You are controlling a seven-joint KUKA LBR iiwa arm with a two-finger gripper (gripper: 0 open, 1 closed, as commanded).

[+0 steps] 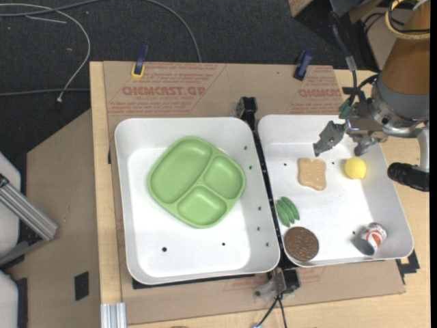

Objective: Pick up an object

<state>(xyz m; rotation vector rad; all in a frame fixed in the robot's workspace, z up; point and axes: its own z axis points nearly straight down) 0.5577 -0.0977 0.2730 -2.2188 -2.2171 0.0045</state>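
Camera view has the gripper (343, 141) hanging with fingers spread over the right bin (392, 214), above the tan toast piece (313, 173), beside a yellow ball (355, 168), green pod (287, 210), brown disc (301, 243) and small can (372, 236), while the left bin (136, 251) bears a green divided plate (196, 181) on cardboard-covered bench (171, 87).

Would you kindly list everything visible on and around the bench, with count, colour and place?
bins: two, white, side by side on the cardboard sheet
divided plate: one, green, left bin
toast slice: one, tan, right bin, below the gripper
lemon: one, yellow, right bin
pea pod: one, green, right bin's left wall
round patty: one, brown, right bin's near corner
small can: one, white and red, right bin's near right
clamps: two, blue, far edge
gripper: one, grey, above right bin's far side
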